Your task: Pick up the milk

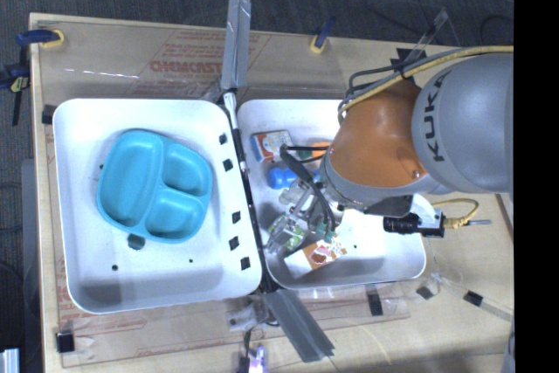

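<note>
In the right bin point(410, 262), a small white carton with a coloured print point(271, 142) lies near the far left corner; it looks like the milk. My gripper point(301, 218) hangs low over the bin's left middle, below the arm's orange band point(380, 144). It is well in front of that carton, among a blue object point(281, 177), a greenish item point(284, 233) and an orange and white packet point(323, 254). The arm hides much of the bin's middle and right.
The left bin point(79, 275) holds a blue divided plate point(155, 183). A ridge with black clips point(236, 196) separates the two bins. A yellow cable and black plug point(424, 224) hang at the arm's right side, over the right bin.
</note>
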